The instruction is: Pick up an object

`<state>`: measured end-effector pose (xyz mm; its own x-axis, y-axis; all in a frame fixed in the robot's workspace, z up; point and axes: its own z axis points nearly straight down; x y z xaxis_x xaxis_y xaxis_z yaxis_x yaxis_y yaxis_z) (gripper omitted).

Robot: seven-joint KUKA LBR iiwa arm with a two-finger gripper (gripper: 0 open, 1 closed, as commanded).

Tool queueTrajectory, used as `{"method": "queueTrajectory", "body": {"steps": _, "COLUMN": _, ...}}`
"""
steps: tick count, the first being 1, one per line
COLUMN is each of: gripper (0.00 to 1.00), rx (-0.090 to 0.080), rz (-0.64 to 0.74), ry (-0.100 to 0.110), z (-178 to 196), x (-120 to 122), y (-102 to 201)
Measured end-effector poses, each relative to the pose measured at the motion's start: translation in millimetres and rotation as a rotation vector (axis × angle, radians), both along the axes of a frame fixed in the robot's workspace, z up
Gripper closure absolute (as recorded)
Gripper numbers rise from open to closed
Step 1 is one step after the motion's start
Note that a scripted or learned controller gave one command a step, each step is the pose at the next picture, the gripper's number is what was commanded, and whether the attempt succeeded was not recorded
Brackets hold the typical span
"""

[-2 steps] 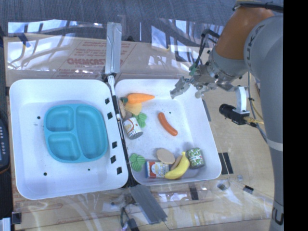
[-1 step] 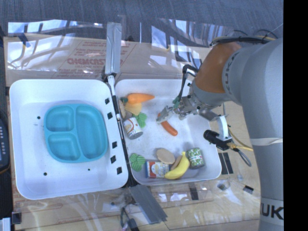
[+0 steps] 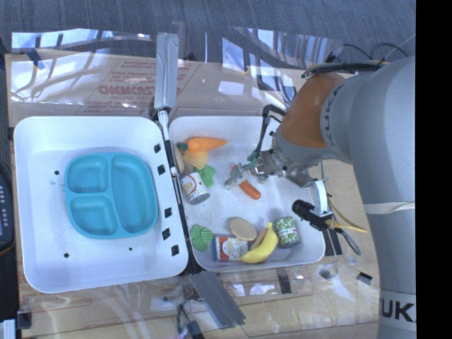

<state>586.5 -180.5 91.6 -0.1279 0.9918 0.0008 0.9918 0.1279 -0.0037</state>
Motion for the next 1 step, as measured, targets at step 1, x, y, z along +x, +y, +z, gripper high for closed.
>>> {"method": "queueTrajectory", "body": {"steps": 1, "gripper": 1.0, "rx": 0.0, "rz": 0.003, "ry": 0.001, "z": 10.4, "x": 0.5, "y": 0.0}}
